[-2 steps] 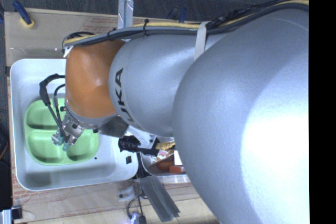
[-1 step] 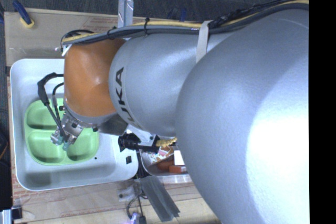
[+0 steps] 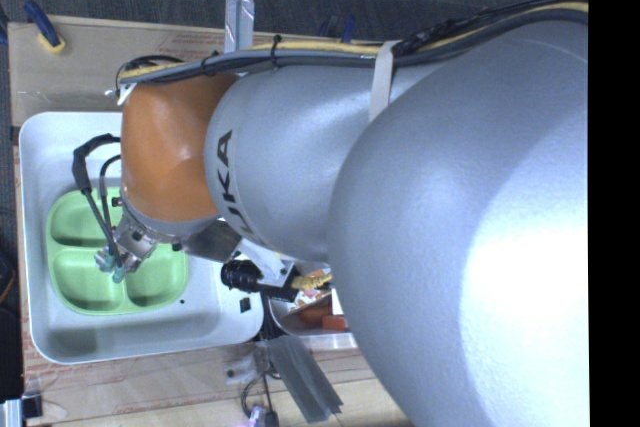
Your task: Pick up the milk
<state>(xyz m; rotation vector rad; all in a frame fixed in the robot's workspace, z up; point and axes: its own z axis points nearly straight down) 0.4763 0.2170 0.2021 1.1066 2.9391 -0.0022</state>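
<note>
With the end effector [image 3: 115, 265] low over the green sectioned plastic tray [image 3: 75, 275] at lower left, its grip state unreadable, the arm should rise and locate the milk first.

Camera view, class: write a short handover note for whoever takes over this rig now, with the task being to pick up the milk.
Gripper: low over the green divided tray in the left white bin; whether it grips anything cannot be told.
Milk: not identifiable; the arm covers most of the right bin, where some items peek out at its edge.
Done: no pickup visible.
Left: find the milk, grasp and lift it.
</note>
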